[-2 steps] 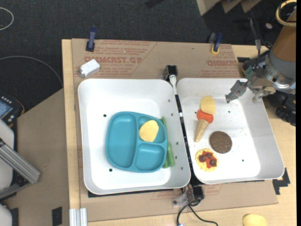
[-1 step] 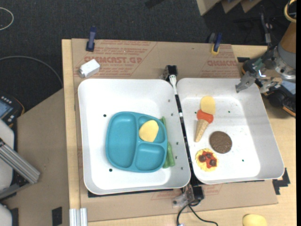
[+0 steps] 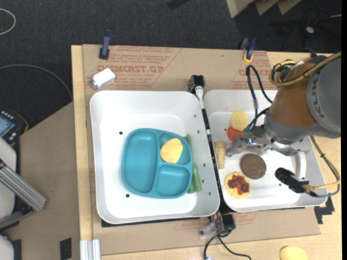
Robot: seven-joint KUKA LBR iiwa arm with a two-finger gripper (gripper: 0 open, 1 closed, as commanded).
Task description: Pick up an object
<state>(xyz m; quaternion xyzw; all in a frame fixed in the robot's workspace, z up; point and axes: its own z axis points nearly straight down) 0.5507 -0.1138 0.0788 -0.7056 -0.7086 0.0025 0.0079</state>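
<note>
Your gripper (image 3: 255, 145) sits over the right bin (image 3: 265, 199); can't tell its state. Just below it lies a brown disc (image 3: 253, 166), a small pizza (image 3: 238, 184) beyond that. Left of the disc: teal tray (image 3: 142, 164) with a yellow piece (image 3: 172, 150).

We recognise a robotics laboratory: a plywood bench (image 3: 162, 64) clamped with blue clips (image 3: 105, 43), trailing black cables (image 3: 21, 69), dark carpet (image 3: 135, 15), and an aluminium frame rail (image 3: 21, 186).
</note>
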